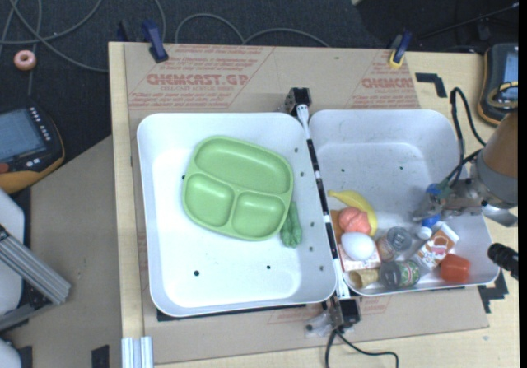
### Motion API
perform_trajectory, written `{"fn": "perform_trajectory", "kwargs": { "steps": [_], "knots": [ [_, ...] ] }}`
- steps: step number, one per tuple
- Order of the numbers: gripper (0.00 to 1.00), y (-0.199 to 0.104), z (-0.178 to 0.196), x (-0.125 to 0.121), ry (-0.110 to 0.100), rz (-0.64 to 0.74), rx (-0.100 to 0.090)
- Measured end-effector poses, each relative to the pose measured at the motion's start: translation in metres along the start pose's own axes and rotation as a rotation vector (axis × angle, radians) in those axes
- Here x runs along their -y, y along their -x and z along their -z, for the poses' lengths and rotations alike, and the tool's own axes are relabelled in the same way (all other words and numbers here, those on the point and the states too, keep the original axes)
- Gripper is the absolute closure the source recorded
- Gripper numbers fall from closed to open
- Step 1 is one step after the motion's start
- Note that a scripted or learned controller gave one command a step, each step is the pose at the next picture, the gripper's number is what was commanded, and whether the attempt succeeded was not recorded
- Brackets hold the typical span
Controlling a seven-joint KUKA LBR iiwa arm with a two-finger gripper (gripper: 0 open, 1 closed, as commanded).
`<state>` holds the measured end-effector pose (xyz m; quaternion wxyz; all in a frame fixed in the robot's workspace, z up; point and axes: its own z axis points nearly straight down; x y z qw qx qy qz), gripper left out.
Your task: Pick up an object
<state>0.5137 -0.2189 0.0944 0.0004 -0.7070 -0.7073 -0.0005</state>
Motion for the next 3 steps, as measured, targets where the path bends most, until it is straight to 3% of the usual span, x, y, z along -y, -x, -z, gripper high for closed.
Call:
{"fn": "perform_trajectory", "kwargs": {
  "steps": [1, 2, 3],
  "knots": [
    [1.0, -0.046, 0.036, -0.137, -0.009, -0.001, 0.0],
    [1.0, -0.111, 0.083, -0.092, -0.001, 0.002, 0.0],
    [1.0, -0.186, 0.115, -0.077, 0.0, 0.001, 0.0]
  ]
}}
